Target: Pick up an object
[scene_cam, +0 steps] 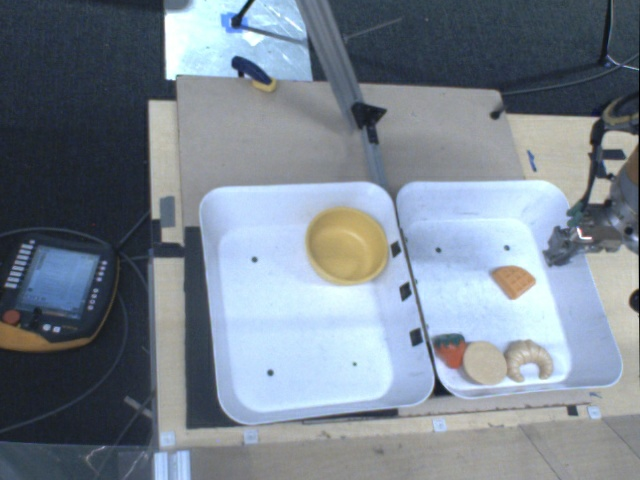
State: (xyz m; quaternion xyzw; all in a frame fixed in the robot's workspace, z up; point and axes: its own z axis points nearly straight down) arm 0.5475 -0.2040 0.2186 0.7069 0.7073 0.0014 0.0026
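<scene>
In the right bin [470, 208] lie an orange waffle-like wedge [513, 282], a tan round disc [485, 363], a beige croissant [529, 358] and a small red and green piece [449, 348] at the front left corner. A yellow bowl [346, 245] sits at the back of the left bin [250, 368]. My gripper [572, 240] hangs over the right bin's right rim, to the right of and behind the wedge. Nothing shows in its grip.
A slanted metal pole [338, 58] runs down to the gap between the bins at the back. A teach pendant [50, 288] lies on the floor at far left. Brown board [440, 128] lies behind the bins.
</scene>
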